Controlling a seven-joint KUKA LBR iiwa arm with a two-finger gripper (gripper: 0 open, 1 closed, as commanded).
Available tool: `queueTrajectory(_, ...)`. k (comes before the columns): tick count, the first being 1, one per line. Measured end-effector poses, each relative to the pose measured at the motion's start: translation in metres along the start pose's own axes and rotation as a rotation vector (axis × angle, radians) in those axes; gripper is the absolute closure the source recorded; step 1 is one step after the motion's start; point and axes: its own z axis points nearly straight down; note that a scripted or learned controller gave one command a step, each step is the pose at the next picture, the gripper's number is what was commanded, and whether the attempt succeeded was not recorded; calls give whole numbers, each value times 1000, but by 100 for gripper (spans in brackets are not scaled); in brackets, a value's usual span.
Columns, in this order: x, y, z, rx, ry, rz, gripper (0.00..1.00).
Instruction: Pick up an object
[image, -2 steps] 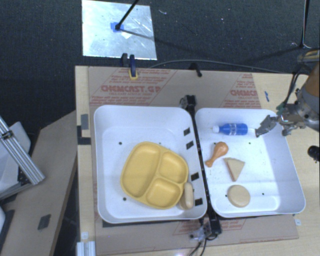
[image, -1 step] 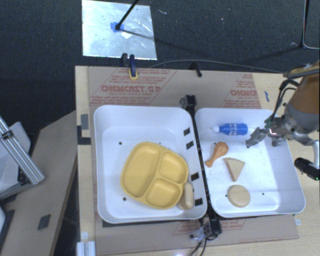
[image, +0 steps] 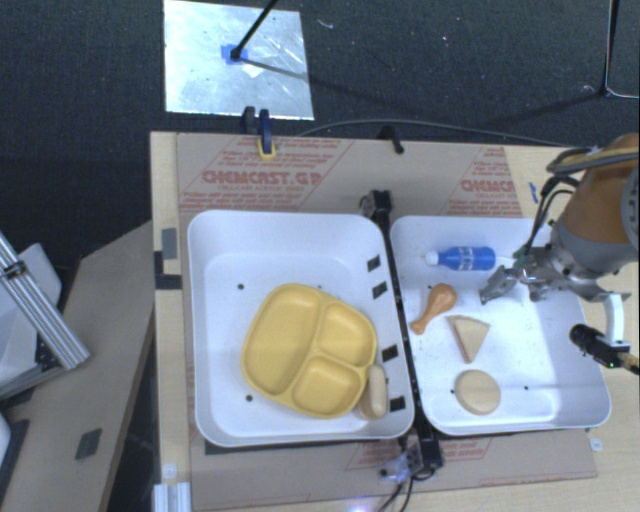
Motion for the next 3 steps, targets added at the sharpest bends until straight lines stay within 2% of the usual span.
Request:
queueTrajectory(1, 0, 1, 29, -1, 0, 0, 0)
queueTrajectory(2, 0, 2, 17, -6, -1, 0, 100)
queueTrajectory(3, 8, 10, -39, -9, -2, -3, 100)
